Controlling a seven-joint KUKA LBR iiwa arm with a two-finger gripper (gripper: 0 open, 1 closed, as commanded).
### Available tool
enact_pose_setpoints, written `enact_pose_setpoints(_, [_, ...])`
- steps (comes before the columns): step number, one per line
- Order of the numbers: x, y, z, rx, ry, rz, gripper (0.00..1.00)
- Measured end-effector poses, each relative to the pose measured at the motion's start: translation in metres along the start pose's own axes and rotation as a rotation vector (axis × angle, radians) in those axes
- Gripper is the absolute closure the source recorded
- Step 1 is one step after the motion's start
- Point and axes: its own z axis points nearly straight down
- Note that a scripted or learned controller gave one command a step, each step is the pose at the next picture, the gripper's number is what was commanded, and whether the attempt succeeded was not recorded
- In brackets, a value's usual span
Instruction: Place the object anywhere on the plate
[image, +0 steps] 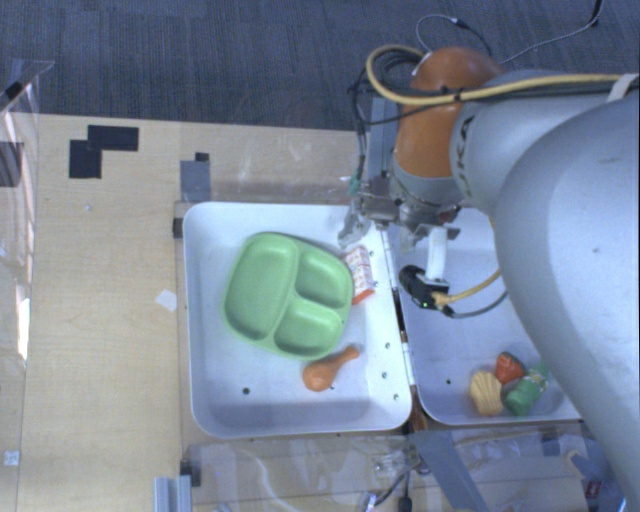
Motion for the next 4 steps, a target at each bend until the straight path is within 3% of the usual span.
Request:
enact_pose_setpoints(1, [0.035,-0.028,0.001,0.003,-0.001,0.481,0.00])
enact_pose_setpoints(2, [0.036,-0.027,-0.008,0.004,-0.003,0.469,1.00])
enact_pose_setpoints(3, [0.052,-0.002,-0.023,0.002,-0.001,0.703,1.00])
enact_pose_setpoints(4, [0.102,-0.007,0.010,0.003,-0.001,0.545,1.00])
